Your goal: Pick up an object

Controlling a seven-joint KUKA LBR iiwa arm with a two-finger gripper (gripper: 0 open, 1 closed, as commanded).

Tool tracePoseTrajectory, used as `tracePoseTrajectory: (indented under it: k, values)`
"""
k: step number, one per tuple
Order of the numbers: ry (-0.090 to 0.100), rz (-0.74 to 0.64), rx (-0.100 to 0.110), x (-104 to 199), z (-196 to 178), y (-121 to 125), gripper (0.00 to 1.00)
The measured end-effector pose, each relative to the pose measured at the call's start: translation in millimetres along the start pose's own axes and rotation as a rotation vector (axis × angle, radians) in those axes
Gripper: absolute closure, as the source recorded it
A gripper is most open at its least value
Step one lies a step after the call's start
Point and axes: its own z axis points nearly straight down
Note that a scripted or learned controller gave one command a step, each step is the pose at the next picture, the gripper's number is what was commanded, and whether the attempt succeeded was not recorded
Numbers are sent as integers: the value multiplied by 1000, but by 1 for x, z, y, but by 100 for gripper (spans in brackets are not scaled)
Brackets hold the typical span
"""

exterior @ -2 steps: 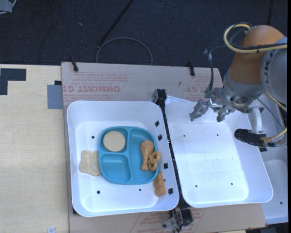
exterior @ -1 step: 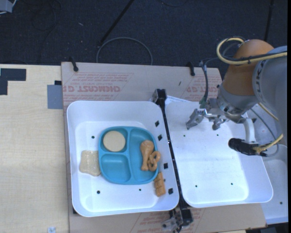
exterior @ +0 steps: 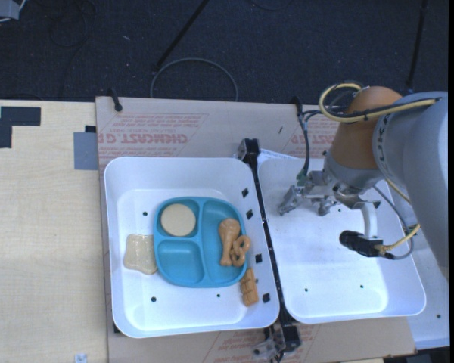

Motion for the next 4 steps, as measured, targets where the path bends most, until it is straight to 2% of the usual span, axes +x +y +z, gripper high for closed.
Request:
tracePoseTrajectory:
  k: [1, 2, 3, 4]
  values:
    - [0, 3, -3, 0, 0, 0, 0]
    - [0, 6, -2, -1, -10, -1, 100]
    - [-1, 2, -8, -2, -73, 2, 100]
    - [-1, 0, -8, 0, -117, 0, 100]
